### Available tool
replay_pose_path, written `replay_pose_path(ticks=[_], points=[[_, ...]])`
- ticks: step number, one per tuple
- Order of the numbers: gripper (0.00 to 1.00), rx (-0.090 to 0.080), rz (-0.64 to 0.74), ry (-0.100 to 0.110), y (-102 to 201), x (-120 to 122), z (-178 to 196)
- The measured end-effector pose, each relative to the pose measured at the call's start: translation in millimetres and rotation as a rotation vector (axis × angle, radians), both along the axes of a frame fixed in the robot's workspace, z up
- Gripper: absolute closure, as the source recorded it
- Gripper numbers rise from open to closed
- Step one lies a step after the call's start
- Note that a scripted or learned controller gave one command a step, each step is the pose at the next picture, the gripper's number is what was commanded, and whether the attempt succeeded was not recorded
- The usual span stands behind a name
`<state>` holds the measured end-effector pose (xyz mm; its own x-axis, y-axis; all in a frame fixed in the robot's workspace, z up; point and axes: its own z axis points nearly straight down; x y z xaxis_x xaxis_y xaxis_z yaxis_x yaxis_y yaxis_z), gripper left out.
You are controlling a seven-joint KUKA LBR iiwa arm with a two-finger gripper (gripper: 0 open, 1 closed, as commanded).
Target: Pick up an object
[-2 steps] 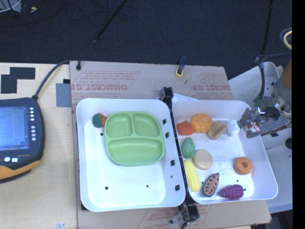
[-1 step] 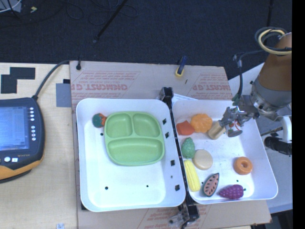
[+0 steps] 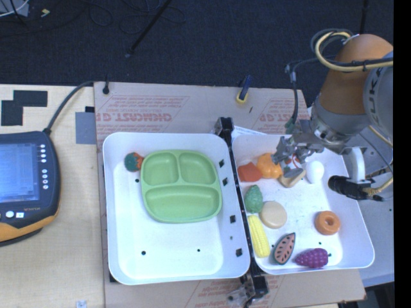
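Note:
My gripper (image 3: 290, 162) hangs low over the back of the right bin (image 3: 359, 249). Directly under it lies a tan wedge-shaped piece (image 3: 290, 178), with an orange toy fruit (image 3: 270, 167) just to its left and a white egg (image 3: 314, 171) just to its right. Whether the gripper touches any of them is unclear. A red-orange piece (image 3: 248, 172) sits further left by the bin's wall. Nothing is lifted off the bin floor.
The right bin also holds a green vegetable (image 3: 253, 199), a cream disc (image 3: 273, 214), corn (image 3: 258, 235), a donut (image 3: 327, 222), a dark melon slice (image 3: 284, 248) and purple grapes (image 3: 311, 257). The left bin (image 3: 167, 255) holds a green divided plate (image 3: 181, 186) and a small red-green fruit (image 3: 133, 162). A control pendant (image 3: 26, 185) lies far left.

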<state>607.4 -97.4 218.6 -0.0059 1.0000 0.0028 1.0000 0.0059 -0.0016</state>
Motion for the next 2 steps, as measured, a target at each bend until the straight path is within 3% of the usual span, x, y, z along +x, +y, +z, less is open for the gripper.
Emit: replay_pose_path(ticks=[2], points=[[1.0,0.0,-0.001,0.003,98,3,-6]])
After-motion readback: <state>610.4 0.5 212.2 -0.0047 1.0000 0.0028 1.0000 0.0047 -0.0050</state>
